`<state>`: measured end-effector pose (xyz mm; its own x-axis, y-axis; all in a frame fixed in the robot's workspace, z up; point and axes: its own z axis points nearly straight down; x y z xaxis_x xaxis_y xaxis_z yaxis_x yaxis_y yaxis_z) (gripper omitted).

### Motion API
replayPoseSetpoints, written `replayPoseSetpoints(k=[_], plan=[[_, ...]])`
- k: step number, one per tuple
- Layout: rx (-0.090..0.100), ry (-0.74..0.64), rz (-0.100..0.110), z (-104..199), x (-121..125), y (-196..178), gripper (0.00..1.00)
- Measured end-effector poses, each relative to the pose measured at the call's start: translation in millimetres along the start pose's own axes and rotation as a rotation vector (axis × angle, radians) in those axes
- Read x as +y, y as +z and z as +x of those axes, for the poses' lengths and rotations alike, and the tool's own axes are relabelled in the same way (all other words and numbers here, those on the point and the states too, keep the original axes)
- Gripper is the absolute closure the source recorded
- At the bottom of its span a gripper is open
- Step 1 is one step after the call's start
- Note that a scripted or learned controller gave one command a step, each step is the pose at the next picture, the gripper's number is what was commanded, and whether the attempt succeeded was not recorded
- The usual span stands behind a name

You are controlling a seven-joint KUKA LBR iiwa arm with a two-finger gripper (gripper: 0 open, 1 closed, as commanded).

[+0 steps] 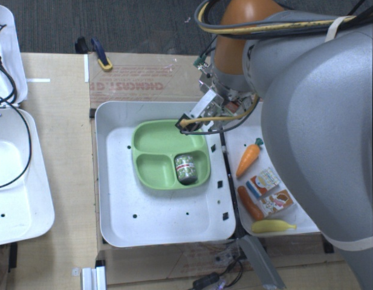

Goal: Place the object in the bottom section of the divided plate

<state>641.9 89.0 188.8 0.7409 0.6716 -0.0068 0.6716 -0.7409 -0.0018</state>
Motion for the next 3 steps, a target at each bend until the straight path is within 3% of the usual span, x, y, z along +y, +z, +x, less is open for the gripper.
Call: replayPoseSetpoints(k=[1,2,3], plan=[[0.001,-0.278,0.002,-100.3,-44.2,0.9,1.0],[0.001,-0.283,-0.001,-41.3,2.3,-35.7,1.0],[0.0,-0.042,0.001,-60.7,58.1,1.2,1.0]])
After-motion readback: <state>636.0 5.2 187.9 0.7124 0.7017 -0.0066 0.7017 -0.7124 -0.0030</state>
